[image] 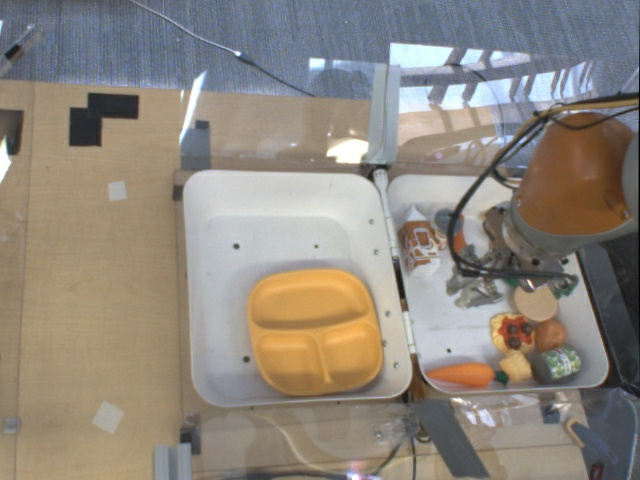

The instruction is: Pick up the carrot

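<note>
The carrot (462, 375), orange with a green stub at its right end, lies flat along the front wall of the right bin (432, 318). My gripper (478, 286) hangs under the orange wrist band (580, 178) over the middle of that bin. It is behind the carrot and apart from it, and nothing shows between it and the carrot.
A yellow divided plate (315, 330) lies in the left bin (220, 268). The right bin also holds a brown-and-white packet (422, 246), a pizza-like toy (512, 331), a tan disc (535, 303), a brown lump (549, 334), a green can (557, 364) and a yellow piece (515, 367) right of the carrot.
</note>
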`<state>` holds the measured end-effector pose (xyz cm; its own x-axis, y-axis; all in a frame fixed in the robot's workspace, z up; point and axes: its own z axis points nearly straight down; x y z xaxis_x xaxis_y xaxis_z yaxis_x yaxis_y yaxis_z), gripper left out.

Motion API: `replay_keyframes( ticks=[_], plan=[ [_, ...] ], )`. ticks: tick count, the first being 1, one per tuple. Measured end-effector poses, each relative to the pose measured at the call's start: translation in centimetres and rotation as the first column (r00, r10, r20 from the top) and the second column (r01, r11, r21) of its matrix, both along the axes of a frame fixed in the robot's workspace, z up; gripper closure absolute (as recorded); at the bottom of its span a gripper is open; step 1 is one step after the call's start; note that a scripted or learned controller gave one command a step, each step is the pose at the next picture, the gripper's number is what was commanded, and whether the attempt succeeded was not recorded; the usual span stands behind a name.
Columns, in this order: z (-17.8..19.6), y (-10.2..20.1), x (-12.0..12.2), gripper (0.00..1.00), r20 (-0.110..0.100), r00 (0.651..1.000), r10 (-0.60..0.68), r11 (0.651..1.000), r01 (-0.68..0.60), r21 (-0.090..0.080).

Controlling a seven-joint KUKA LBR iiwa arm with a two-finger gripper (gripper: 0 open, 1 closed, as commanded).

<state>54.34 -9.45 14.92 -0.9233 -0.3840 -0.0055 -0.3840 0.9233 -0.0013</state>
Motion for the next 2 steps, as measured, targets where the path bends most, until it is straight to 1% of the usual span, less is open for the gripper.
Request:
replay_keyframes(
  ticks=[1, 2],
  plan=[
    [-5.4, -4.0, -4.1, 1.0, -0.001, 0.969, 0.245, 0.969, -0.245, -0.002],
    [-5.7, 0.1, -3.3, 1.0, 0.008, 0.928, 0.372, 0.928, -0.372, -0.014]
  ],
)
